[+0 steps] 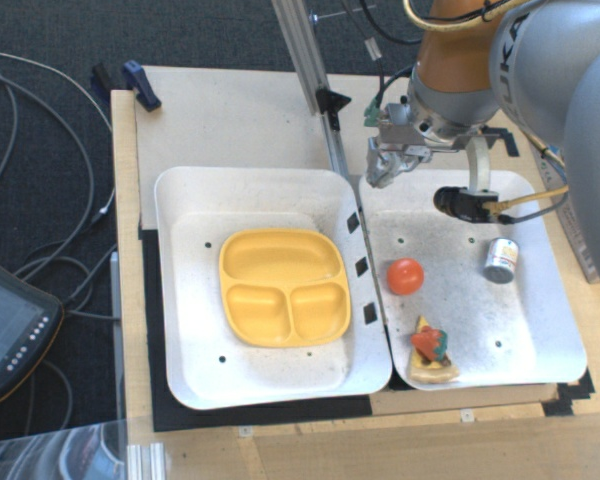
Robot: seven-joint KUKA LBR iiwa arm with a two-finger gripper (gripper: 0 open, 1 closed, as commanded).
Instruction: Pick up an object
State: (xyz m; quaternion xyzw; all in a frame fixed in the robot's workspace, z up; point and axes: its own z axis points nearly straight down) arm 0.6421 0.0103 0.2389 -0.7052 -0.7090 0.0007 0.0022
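I count one yellow tray [284, 288] in the left bin [180, 218]; the right bin [550, 318] holds one ball [405, 276], one can [500, 260] and one toy [432, 352]. I cannot tell the gripper's [382, 173] state.

On the pale tabletop [230, 118] sit two shallow white bins, the left bin [180, 268] and the right bin [540, 298], touching along their inner edges. A slanted metal pole [302, 43] rises behind them. A blue clamp [140, 83] grips the tabletop's far left corner. Cables [40, 98] trail over the dark carpet beside a handheld control pendant [8, 328].
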